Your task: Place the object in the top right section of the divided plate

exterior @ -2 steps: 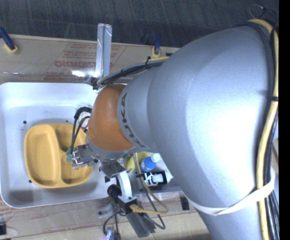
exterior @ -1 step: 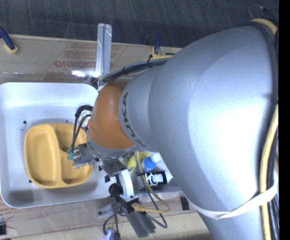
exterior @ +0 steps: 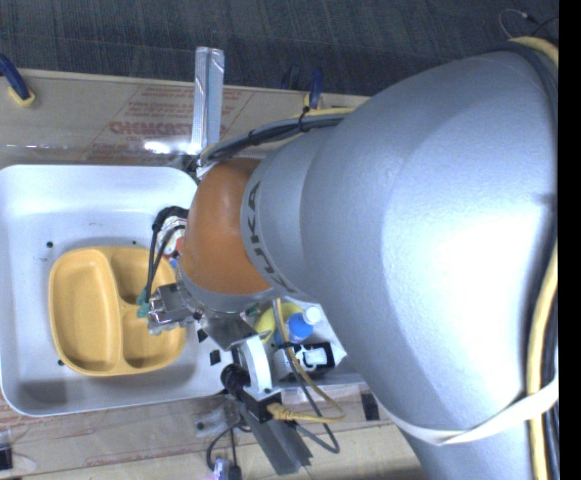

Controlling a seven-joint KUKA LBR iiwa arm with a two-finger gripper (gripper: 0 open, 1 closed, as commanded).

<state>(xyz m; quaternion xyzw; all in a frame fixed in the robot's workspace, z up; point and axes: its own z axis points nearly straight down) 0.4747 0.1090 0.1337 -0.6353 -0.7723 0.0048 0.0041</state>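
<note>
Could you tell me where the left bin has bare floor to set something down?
The left bin has bare floor along its far wall above the yellow divided plate, and a strip between the plate and the bin's left wall. The plate's large left section looks bare too. It is crowded at the plate's right side, where the arm and its cables hang.

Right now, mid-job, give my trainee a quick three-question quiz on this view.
1. True or false: the plate lies in the left bin.
2. What colour is the plate? A) blue B) yellow C) red
3. Fill in: the arm's band above the wrist is ____.

Key: 1 true; 2 B; 3 orange.
</note>
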